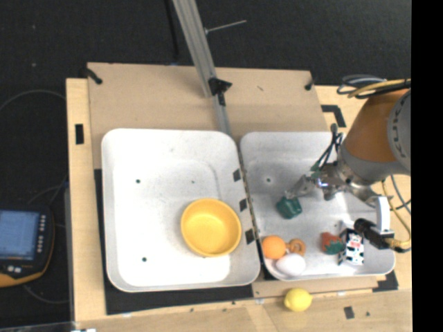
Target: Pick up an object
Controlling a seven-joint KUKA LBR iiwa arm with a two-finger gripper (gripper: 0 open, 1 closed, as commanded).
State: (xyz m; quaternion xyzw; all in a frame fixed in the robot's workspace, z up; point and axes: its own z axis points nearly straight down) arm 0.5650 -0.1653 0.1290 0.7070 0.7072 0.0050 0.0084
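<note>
Leftward, the shallow white left bin (138,158) holds a round yellow plastic bowl (211,227); the white right bin (277,154) holds a small dark-green block (289,207), an orange ball (274,246) and a white egg-shaped piece (291,264); the grey two-finger gripper (302,187) hovers spread just above the green block, gripping nothing; bare floor lies behind it.

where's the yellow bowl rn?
In the camera view the yellow bowl sits in the left bin, lower right area, close to the divide with the right bin.
</note>
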